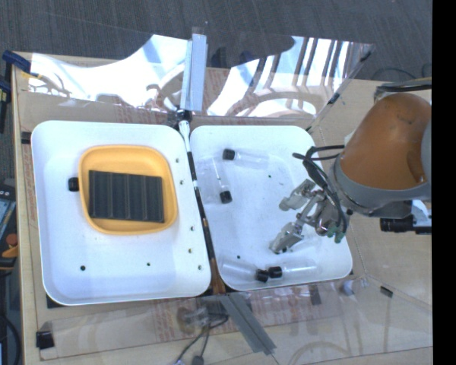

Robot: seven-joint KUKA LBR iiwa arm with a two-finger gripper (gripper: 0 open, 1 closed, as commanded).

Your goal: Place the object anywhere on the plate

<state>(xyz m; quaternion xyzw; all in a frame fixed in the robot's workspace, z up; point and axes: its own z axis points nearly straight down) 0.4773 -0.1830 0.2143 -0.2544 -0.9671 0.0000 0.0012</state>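
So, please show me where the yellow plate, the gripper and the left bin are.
yellow plate (121, 161): camera view, on its yellow rim at the top.
gripper (283, 221): camera view, midway between the two fingertips.
left bin (99, 272): camera view, on its bare white floor below the plate.

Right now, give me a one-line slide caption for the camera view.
End effector hovers open over the right bin among clear capped tubes; yellow plate waits in the left bin.

One fixed camera looks down slantwise on both bins (61, 280)
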